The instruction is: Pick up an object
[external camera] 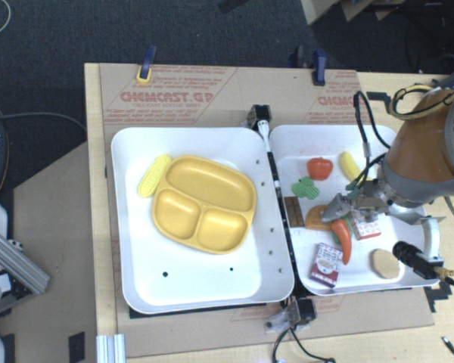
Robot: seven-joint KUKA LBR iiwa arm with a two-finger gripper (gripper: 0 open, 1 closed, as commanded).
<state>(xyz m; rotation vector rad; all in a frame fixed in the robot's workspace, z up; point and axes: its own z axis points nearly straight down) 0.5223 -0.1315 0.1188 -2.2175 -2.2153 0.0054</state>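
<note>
Hovering above the right white bin (378,138), the fingers (340,212) are seen spread, just over an orange-red plastic chilli pepper (343,242).

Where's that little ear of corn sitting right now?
The corn lies in the left bin, toward its upper left, resting against the upper-left edge of the yellow divided plate.

We see a grey arm (420,180) with a broad orange band (427,146), black and yellow cables (378,119) looping beside it, and a metallic tool (346,209).
</note>
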